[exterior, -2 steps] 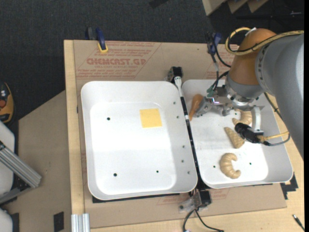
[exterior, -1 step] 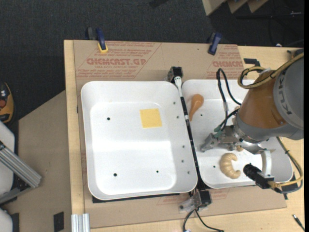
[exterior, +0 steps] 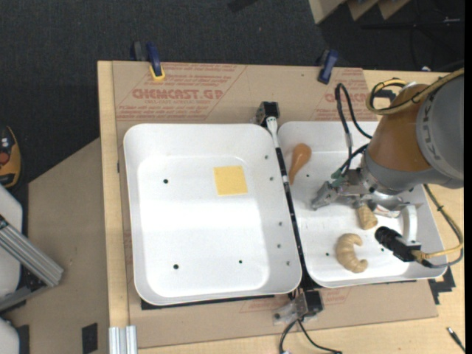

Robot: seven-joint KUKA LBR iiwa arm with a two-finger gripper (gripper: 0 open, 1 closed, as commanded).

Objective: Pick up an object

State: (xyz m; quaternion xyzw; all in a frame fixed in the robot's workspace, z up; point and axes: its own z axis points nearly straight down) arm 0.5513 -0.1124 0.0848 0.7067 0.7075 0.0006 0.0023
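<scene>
Arm low over the right white bin (exterior: 413, 268), gripper (exterior: 333, 195) among loose items.

Finger spread: cannot tell (metal parts overlap at this slant). Nearest candidates: the orange carrot-shaped toy (exterior: 298, 159) beside the dividing wall and the tan croissant-shaped toy (exterior: 350, 251) near the front rim; both lie free. Walls crowd both. The flat yellow square (exterior: 230, 181) in the left white bin (exterior: 147, 220) has open floor all round.

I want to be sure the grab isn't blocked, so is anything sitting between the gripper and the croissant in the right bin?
Nothing visible stands between them. The gripper hangs over bare white floor of the right bin, and the croissant lies nearer the camera, apart from it. The orange carrot-like piece lies on the far side.
</scene>
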